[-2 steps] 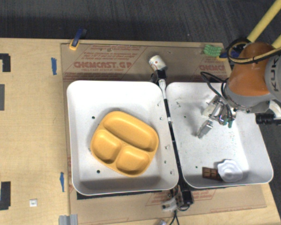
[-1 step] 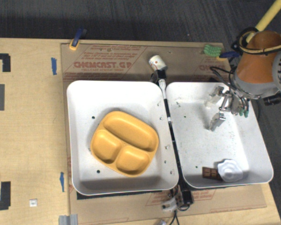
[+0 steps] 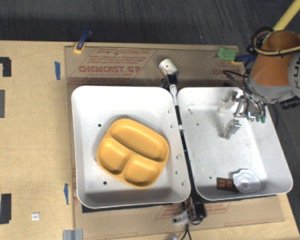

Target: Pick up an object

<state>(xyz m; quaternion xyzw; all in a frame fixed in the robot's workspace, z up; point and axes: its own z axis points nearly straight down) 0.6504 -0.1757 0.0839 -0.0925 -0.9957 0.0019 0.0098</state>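
Observation:
My gripper (image 3: 230,118) hangs over the upper part of the right bin (image 3: 270,149), below the orange-banded wrist (image 3: 272,64). Its fingers stand apart, open, with nothing between them. At that bin's near edge lies a pale, clear plastic object (image 3: 246,180), and a small dark brown block (image 3: 224,184) touches its left side. Both are well below the gripper and apart from it. In the left bin (image 3: 85,109) rests a yellow divided plate (image 3: 133,152) with three compartments.
A black-and-white rod (image 3: 171,84) lies along the seam between the two bins at the back. Both bins sit on a brown cardboard sheet (image 3: 115,64) held by a blue clip (image 3: 82,42) and a green clip (image 3: 226,53).

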